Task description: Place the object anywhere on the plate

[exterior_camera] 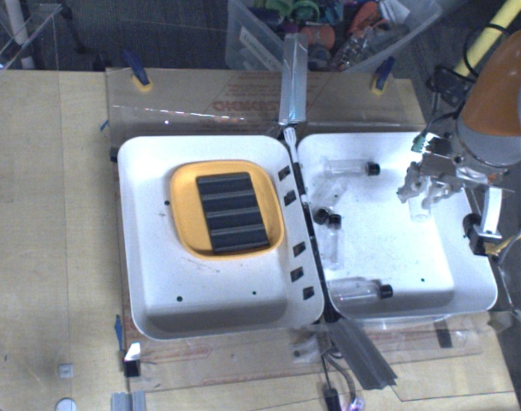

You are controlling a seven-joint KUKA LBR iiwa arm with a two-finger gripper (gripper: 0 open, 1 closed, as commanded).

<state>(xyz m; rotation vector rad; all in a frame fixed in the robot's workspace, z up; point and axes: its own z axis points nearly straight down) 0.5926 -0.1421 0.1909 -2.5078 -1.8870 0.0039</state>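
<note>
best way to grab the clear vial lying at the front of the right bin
Likely grip the clear vial across its transparent body near the middle, coming straight down from above. It lies flat, long axis running left-right with its black cap toward the right, so the gripper should close across the narrow width, front to back.

My gripper (424, 191) hangs over the right bin (431, 268) toward its three o'clock side. In that bin, one vial (350, 169) lies at twelve o'clock, another (328, 227) at nine, a third (360, 291) at six. A plate (185, 197) sits centred in the left bin (149, 272), bearing a ridged block (232, 213).
</note>
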